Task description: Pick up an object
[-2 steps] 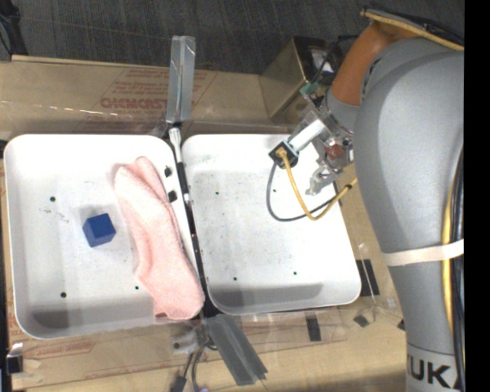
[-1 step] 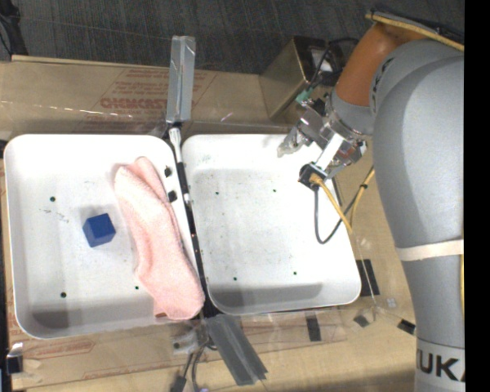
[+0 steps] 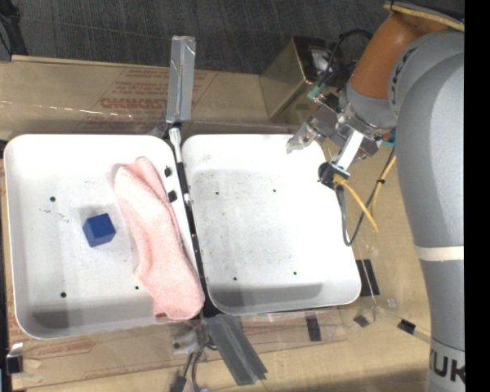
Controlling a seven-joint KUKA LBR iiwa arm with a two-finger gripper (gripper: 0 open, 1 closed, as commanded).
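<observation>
Operator: Gripper first. Where is it, and what is it doing?

Observer: It sits over the far rim of the right bin, toward that bin's far left part. From this slant I cannot tell whether it is released or clenched, and I cannot make out anything held in it.

Operator: And behind it?

Observer: The wrist runs back up and to the right into the orange band. From there the grey arm drops down the right side of the view, outside the bin.

Operator: Where are the things to pick up?

Observer: Both are in the left bin, well apart from the gripper. A blue cube rests on the floor of that bin, roughly in the middle. A pink towel lies just to its right, with a narrow strip of white floor showing between them.

Operator: How does the towel lie?

Observer: It is stretched lengthwise along the right side of the left bin, from near the far edge down to the near right corner. There its end bunches up against the rim, and its right edge runs along the wall that the two bins share.

Operator: Anything around the bins?

Observer: Brown cardboard lies under and beyond them. A grey metal bar stands at the far side, in line with the seam between the bins.
</observation>
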